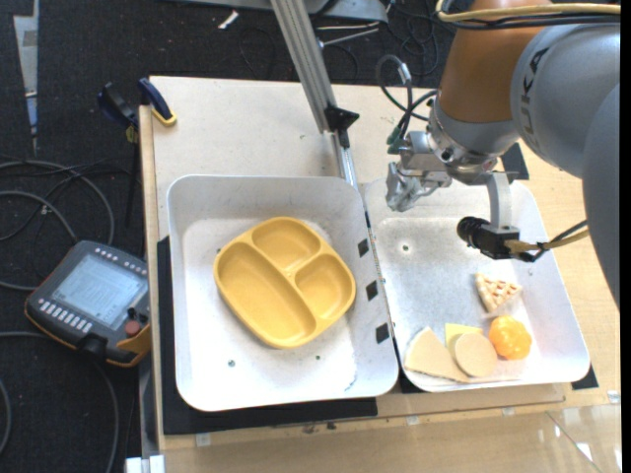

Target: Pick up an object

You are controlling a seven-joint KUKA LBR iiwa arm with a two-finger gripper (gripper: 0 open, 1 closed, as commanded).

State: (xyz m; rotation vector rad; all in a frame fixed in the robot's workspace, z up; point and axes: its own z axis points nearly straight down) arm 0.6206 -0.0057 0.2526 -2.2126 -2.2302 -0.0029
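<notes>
Dark carpet strewn with black cables surrounds a pale wooden bench (237,116) seen from above at a slant. Across the upper right reaches the grey arm (562,77), its orange band (488,42) sitting above the wrist. A slanted aluminium rail (308,52) runs from the top edge down to the gap between the two bins.

On the bench lie two shallow white bins side by side. Within the left bin (197,264) rests a yellow divided plate (284,280), three compartments facing up, roughly at the bin's middle. Along the near edge of the right bin (434,264) sit the small objects: a pale tan wedge (426,355) at the near left corner, a round beige disc (475,355) overlapping it, a pale yellow piece (455,332) just behind the disc, an orange ball-like item (510,338) beside the disc to the right, and a cream waffle-patterned wedge (497,290) just behind the orange one.

At the far left corner of the right bin hangs the gripper (404,197), well apart from those objects, with nothing visible between its tips. Whether it stands wide or narrow cannot be told from this angle. A black fitting (485,236) with a yellow cable lies over the bin's far right area.

Off the bench at left, a grey and orange teach pendant (91,302) rests on the floor. A blue and yellow clamp (153,101) grips the far left corner of the bench.
</notes>
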